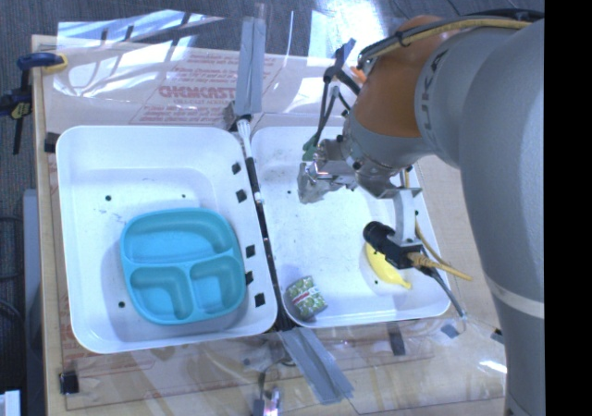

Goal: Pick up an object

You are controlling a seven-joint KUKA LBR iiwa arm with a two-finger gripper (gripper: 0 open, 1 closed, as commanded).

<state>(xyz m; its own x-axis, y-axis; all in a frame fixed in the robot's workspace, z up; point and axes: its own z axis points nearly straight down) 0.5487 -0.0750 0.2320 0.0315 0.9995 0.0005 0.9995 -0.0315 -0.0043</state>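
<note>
Fingers (pixel 313 181) hang low over far half of right bin (pixel 277 151); can't tell gap from this angle, nothing visibly between them. Banana (pixel 387 266) sits nearer and off to right by bin's right wall, long axis slanting far-left to near-right. Small patterned ball (pixel 304 297) at near-left corner. Blue tray (pixel 181 264) in left bin (pixel 83 151), well apart.

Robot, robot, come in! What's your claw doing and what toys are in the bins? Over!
End effector over right bin, nothing seen in it. Banana and small patterned object lie nearer the front of that bin. Blue divided tray in left bin.
</note>
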